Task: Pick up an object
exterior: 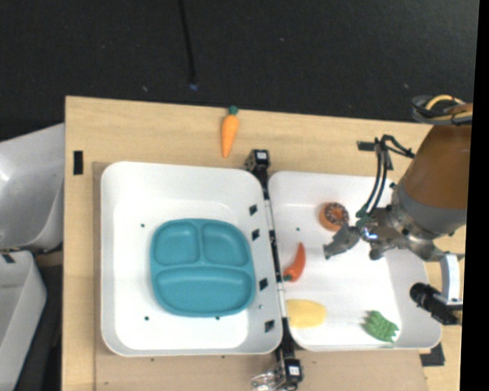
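We see the gripper (pixel 358 242) mid-right of frame, over the right bin (pixel 345 339), fingers spread, holding nothing; donut (pixel 334 214) just beside, red pepper (pixel 295 262) lower left.

The arm (pixel 442 172) reaches in over the right bin (pixel 347 335), its orange band above the grey wrist. The gripper (pixel 352 241) hangs above the bin's middle, fingers spread apart, gripping nothing.

A toy carrot (pixel 229 132) lies on the wooden bench (pixel 150 128).
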`<move>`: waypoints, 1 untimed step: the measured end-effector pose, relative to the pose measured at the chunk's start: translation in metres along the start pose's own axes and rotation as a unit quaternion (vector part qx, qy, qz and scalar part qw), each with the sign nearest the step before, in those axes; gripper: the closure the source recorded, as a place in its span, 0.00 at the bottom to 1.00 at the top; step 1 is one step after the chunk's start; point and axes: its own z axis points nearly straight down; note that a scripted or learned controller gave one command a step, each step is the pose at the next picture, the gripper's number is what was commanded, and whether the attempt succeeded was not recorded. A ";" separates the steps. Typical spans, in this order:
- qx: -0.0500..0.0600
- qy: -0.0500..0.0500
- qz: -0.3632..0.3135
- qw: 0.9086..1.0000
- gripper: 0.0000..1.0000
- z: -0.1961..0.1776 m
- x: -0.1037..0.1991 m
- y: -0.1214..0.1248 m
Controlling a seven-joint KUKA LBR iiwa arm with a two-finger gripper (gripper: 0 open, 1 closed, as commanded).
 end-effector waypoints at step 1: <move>0.000 0.000 0.000 1.000 0.00 0.064 -0.001 0.002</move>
